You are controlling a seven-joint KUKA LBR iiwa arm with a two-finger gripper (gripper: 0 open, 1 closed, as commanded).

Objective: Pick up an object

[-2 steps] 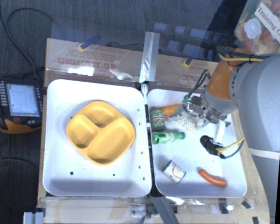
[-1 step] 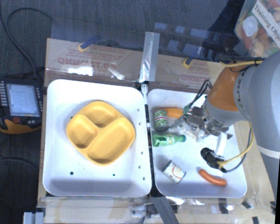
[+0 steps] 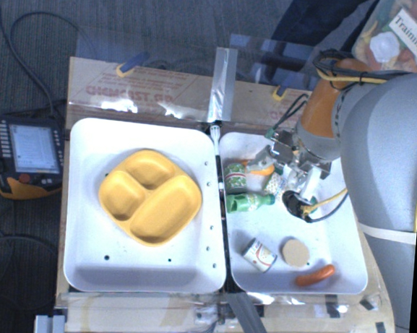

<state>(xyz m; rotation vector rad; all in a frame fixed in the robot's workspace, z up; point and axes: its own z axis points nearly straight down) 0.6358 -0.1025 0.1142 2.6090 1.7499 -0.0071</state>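
- A yellow plate [image 3: 150, 195] with three parts is seen in the left bin [image 3: 77, 259].
- The arm [image 3: 321, 110] is reached into the back of the right bin [image 3: 354, 247].
- The gripper [image 3: 289, 169] is held low over a small pile of things near that bin's back left corner.
- It cannot be told how wide the gripper is, or if anything is held by it.
- A green bottle [image 3: 249, 201] is laid on its side just beside the gripper, with a green and white can [image 3: 237, 175] behind it.
- A small white can [image 3: 260, 254], a tan round disc [image 3: 295, 252] and a red sausage [image 3: 315, 275] are seen near the front, well apart from the gripper.
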